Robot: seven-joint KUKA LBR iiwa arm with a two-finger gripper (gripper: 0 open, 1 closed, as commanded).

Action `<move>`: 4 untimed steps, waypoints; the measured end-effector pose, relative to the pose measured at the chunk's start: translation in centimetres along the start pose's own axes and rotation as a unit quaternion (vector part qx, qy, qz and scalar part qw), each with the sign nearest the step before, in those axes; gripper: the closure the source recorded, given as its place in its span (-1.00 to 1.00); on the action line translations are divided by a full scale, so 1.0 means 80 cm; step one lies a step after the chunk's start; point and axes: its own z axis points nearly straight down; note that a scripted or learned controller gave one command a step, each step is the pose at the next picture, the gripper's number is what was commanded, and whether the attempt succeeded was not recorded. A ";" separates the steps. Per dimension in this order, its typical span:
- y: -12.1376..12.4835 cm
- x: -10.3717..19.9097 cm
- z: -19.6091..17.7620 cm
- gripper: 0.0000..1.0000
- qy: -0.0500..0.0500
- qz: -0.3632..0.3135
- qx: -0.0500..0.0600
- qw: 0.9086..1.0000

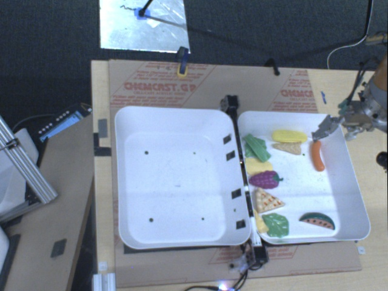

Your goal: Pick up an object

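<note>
**Gripper above the right bin, near the orange sausage**

The brown board [200, 80] under the bins carries the red word "CHEMCAST GP", printed upside down. The gripper [324, 129] hangs over the upper right part of the right bin [348, 187]. I cannot tell how it is set or if it holds anything. The orange sausage [317, 155] lies in the bin just below the gripper. The left bin [176, 174] stands beside it. The floor [48, 41] is dark carpet.
</note>
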 end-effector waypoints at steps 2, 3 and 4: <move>0.075 0.091 0.194 -1.00 0.000 0.001 0.009 1.000; 0.088 0.127 0.194 -1.00 -0.002 0.005 0.021 1.000; 0.087 0.126 0.182 1.00 -0.001 0.005 0.023 1.000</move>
